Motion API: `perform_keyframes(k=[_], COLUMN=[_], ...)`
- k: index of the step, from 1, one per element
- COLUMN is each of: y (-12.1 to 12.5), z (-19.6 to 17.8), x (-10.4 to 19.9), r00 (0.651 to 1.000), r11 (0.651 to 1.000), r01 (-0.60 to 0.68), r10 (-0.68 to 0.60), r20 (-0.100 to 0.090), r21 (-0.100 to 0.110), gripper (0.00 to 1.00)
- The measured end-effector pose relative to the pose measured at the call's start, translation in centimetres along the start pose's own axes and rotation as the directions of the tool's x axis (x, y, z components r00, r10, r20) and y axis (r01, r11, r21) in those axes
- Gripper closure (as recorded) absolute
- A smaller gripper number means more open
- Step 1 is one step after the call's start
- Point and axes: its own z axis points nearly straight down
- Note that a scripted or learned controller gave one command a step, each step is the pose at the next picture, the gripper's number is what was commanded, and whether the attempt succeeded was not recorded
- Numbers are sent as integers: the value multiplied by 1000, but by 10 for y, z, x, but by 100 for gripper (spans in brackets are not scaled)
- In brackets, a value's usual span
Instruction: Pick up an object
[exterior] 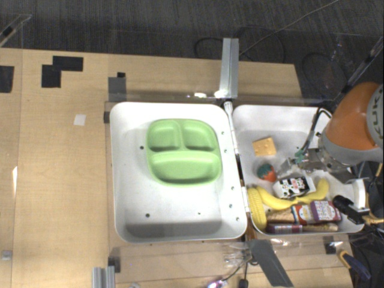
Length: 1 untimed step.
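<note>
Arm: grey, orange band (355, 125) bulging above the wrist; reaches in from the right edge and bends down over the right bin (282, 116).
Gripper (302, 159): low over the right bin's middle, dark and metal-looking; opening cannot be told from this angle, and nothing is visibly held.
Just below gripper: small white card or packet (293, 186) with black print, flat, lying on the banana.
Banana (282, 201): yellow, smooth, curved, below the gripper toward the bin's front.
Corn cob (256, 204): yellow, bumpy, beside the banana's far end from the arm.
Left of gripper: tan sponge-like cube (264, 147); near it a small red and green piece (266, 173), rounded.
Front of bin: flat printed packet (317, 212), purple and white, and a dark bar (285, 227) beneath.
Left bin (129, 161): well apart from the gripper; holds a green plastic plate (182, 150), three compartments, rounded corners, matte.
</note>
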Motion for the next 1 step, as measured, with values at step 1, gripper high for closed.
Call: perform_keyframes(k=[1], y=[1], z=[11], x=[40], r00=[994], r11=[994], r01=[112], r10=[-112], r20=[5], r21=[4], gripper=[0])
